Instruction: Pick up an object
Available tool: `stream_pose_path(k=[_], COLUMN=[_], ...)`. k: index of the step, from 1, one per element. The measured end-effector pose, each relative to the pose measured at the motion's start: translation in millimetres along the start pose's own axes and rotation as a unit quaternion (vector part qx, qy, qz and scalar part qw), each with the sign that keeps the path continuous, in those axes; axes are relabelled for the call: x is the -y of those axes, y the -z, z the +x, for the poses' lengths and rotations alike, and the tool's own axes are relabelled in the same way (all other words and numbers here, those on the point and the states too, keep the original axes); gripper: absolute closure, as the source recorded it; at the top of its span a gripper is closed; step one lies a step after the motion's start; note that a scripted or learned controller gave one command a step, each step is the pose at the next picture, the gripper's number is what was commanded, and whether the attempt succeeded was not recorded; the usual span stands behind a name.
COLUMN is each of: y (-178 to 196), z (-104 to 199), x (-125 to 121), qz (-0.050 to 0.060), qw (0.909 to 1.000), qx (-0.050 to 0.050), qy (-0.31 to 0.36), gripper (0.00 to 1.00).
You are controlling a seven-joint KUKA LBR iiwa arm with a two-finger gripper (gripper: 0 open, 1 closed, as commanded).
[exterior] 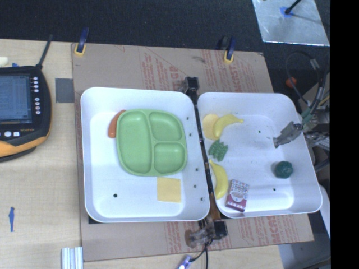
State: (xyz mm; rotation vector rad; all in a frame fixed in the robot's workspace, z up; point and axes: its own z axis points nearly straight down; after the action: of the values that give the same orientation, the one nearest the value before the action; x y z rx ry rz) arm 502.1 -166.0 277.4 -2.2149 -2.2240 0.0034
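So the end effector (283, 137) is poking in from the right over the right bin (255, 150), near that bin's right wall, and honestly it's too small and blurry to tell how far apart it is or whether it's got anything. Looks like nothing is obviously hanging off it, but can't say for sure.

Stuff in the right bin: a dark green ball (283, 169) just below the end effector, apart from it. Over on the left side of that bin there's a yellow banana (225, 122) up top beside a pale yellow round piece (208, 125), a little green leafy toy (218, 149) under those, another banana (220, 179) lower down, and a small red and white carton (238, 195) right next to it near the front wall.

Left bin (92, 150) has a green divided plate (151, 142) in the middle, an orange thing (114, 124) peeking out from its left edge, and a yellow square (169, 189) just below the plate.

On the surface (39, 206) at the far left sits a teach pendant (21, 114).
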Motion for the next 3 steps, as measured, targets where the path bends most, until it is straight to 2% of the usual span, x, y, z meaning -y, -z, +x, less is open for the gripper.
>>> stream_pose_path(k=[1, 2, 3], y=[-119, -164, -182], z=[34, 73, 71], x=[-48, -99, -63], qz=[0.002, 0.0, -0.005], qw=[1.0, 1.0, 1.0], qx=[0.0, 0.001, 0.001], qy=[0.001, 0.001, 0.0], gripper=[0.0, 0.0, 0.0])
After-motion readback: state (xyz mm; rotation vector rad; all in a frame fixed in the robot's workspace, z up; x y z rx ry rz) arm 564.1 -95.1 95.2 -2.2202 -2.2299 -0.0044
